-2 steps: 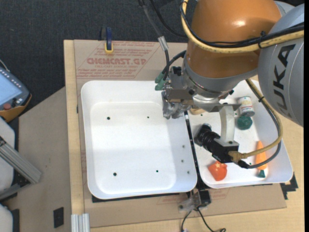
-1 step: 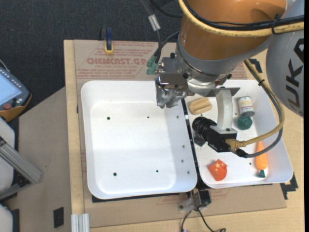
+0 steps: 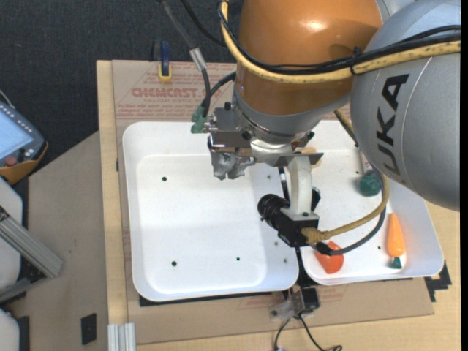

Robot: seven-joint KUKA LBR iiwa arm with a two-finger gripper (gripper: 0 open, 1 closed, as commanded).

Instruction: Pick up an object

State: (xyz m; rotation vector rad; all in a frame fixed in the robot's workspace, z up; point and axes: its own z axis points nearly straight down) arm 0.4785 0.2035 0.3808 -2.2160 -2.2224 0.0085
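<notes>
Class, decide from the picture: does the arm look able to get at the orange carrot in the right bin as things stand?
Probably yes. The carrot lies uncovered near the outer wall of the right bin, with nothing on it; the arm does not cover it.

Two pieces of lettering to read: one on the arm [image 3: 431,145], one on the brown board [image 3: 117,196] under the bins.

On the grey casing of the arm, large black capitals run up its side, reading "UKA", with the start of the word cut off by the curve of the casing; on the board, along its far edge behind the white bins, red outlined capitals spell "CHEMCAST"; a line of smaller red print sits just beneath that word, too fine to make out; the lit screen [image 3: 13,134] at the left edge shows marks too small to read.
</notes>
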